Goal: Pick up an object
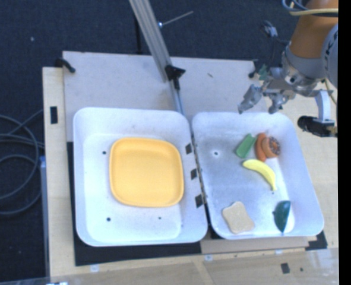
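A: Where's the gripper (260, 103)?
B: Above the far rim of the right bin (300, 177), fingers apart, nothing between them.
A: And the things to pick?
B: All in that bin: a green piece (244, 145) touching an orange toy (266, 146), a banana (261, 171) just below them, a bread slice (239, 217) and a teal item (281, 214) near the front rim.
A: The left bin (92, 159)?
B: It holds a yellow plate (146, 172).
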You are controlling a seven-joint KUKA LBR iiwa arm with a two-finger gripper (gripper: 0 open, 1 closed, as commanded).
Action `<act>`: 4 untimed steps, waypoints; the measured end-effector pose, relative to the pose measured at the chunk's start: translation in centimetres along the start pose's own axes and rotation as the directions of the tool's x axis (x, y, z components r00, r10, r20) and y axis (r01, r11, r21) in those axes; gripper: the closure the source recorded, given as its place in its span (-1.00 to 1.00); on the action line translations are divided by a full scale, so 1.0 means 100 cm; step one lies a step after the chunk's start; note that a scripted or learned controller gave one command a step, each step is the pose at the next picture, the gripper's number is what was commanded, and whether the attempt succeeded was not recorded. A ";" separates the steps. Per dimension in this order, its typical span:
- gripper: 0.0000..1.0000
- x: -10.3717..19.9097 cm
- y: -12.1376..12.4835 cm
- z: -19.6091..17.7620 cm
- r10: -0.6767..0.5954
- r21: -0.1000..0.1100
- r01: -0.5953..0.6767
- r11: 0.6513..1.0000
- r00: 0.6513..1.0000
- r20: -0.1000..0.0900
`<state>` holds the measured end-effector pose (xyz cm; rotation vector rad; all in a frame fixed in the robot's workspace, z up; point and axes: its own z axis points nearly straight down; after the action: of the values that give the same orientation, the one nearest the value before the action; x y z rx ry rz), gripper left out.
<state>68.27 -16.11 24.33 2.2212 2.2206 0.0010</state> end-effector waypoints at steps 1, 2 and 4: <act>-1.00 0.005 -0.009 0.052 0.000 0.005 0.000 1.000 1.000 0.000; -1.00 0.004 -0.013 0.115 0.000 0.006 0.000 1.000 1.000 0.000; 1.00 0.002 -0.012 0.129 0.000 -0.005 0.000 1.000 1.000 0.002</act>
<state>67.13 -15.92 11.45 2.2177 2.2164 0.0043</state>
